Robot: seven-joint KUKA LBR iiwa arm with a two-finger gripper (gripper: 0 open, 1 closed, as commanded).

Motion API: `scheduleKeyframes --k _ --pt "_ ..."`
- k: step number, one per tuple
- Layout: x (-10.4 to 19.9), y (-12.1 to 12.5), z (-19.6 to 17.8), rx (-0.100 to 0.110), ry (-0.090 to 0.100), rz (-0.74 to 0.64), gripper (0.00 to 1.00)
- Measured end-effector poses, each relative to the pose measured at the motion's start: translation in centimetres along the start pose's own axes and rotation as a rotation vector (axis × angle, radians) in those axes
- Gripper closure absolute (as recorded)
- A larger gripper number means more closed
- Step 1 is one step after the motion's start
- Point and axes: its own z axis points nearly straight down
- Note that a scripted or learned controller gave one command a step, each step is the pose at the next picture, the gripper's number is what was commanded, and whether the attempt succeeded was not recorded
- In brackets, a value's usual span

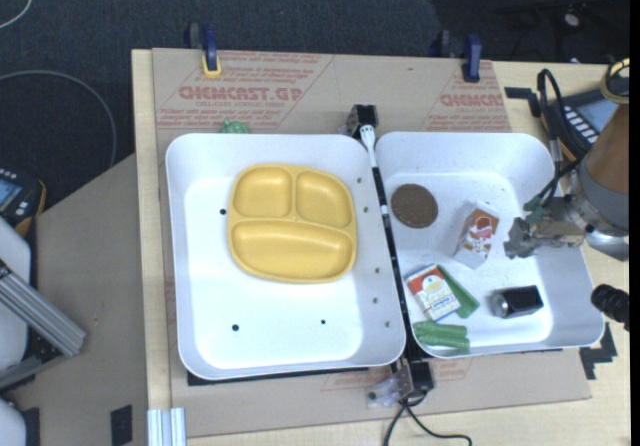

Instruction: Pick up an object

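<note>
Currently the gripper [518,239] hovers at right of frame in the right bin [520,149], beside the carton [478,235], likely its target; finger state cannot be told. Yellow tray [292,222] sits left, out of play.

The arm [612,174] enters from the right edge of the view, its grey body with the orange band sloping down toward the wrist. The hand [522,237] sits low at the end of it — pointing leftward, a small dark metal cluster. Its fingertips are too small and blurred to read.
</note>
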Motion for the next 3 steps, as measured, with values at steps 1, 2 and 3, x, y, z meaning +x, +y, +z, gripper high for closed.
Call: scheduleKeyframes --k 1,2,3 --pt "2.4 4.3 9.5 -0.019 -0.002 0.000 1.00" --pt "4.2 7.8 11.4 0.004 0.001 0.002 1.00" --pt "12.7 1.1 1.5 -0.001 0.006 -0.008 1.00"
